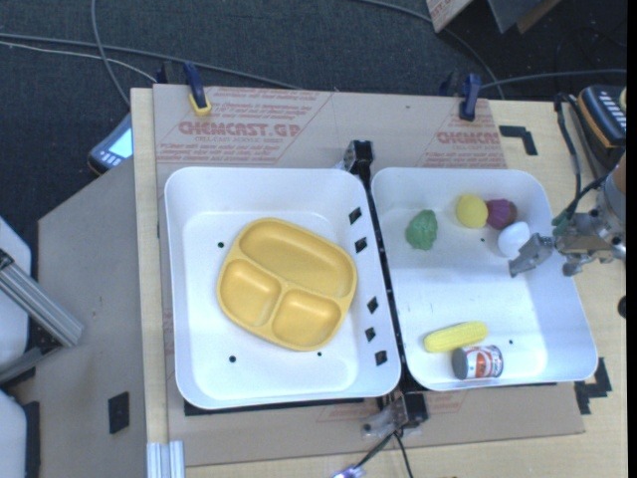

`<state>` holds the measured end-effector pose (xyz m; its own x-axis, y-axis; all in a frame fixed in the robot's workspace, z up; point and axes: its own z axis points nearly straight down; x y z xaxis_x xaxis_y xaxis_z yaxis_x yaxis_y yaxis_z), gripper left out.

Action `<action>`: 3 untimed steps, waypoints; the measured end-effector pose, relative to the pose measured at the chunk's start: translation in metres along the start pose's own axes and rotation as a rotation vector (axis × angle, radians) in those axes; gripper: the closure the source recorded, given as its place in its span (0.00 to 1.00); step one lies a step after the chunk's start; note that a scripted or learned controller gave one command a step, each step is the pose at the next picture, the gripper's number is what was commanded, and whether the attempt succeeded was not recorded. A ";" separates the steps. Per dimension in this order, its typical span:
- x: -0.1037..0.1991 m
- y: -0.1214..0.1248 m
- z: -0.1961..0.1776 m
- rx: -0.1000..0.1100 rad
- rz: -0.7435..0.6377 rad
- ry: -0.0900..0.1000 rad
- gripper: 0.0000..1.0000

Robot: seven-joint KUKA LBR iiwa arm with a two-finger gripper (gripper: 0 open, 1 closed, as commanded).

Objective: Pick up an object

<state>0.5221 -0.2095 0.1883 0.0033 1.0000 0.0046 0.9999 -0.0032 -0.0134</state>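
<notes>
Two shallow white bins with rounded corners and a smooth, glossy plastic look sat side by side on a pale board printed with red lettering, which was held at its far edge by two clamps. The left bin [189, 297] held a yellow divided plate [287, 283], matte and softly rounded, moulded into one long compartment and two smaller ones. The right bin [557, 337] carried the small loose objects. A bumpy green lump [422, 229] lay near the bin's far left part; a round yellow ball [471, 210] sat beside a purple ball [501, 210], the two touching or nearly so, and a smooth white ball [514, 236] rested just in front of the purple one. Near the front wall a yellow corn cob [455, 337] lay on its side, with a small can [479, 362], silvery at the end and red and white on its label, just in front of it. The gripper [530, 256] reached in over the bin's right wall, its grey metal tip beside the white ball, perhaps touching it. The view was too blurred there to tell how far apart its fingers stood, and nothing could be seen held between them.
</notes>
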 end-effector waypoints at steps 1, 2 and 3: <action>0.000 0.003 -0.007 -0.013 -0.004 -0.004 0.00; 0.000 -0.002 0.055 -0.007 -0.003 -0.001 0.00; 0.000 -0.002 0.107 -0.007 -0.003 -0.001 0.00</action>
<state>0.5186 -0.2087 0.0817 0.0001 1.0000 0.0037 1.0000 -0.0001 -0.0062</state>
